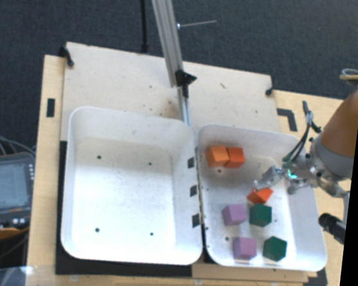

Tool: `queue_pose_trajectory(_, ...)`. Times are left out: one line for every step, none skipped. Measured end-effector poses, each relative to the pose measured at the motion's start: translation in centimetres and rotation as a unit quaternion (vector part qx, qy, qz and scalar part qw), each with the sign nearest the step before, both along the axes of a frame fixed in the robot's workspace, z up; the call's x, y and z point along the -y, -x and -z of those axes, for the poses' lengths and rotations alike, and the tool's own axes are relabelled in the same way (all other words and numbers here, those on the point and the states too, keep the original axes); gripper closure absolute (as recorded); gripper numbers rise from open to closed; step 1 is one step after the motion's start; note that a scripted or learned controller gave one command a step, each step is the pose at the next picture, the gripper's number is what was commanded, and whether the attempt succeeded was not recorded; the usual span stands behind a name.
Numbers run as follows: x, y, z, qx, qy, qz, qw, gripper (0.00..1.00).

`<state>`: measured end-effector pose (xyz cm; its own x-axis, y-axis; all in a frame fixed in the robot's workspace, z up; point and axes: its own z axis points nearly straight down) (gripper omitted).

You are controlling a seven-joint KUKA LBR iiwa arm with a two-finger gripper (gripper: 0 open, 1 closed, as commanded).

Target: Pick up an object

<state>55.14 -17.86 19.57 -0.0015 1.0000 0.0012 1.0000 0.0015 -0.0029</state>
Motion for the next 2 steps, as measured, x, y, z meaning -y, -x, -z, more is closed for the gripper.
queue_pose_trajectory(0.0, -0.1, -0.2, 0.002, 0.0007, 0.000, 1.0000, 0.00)
queue_pose_trajectory(0.1, 0.6, 5.9, -0.001, 0.0008, 0.001, 1.0000, 0.00)
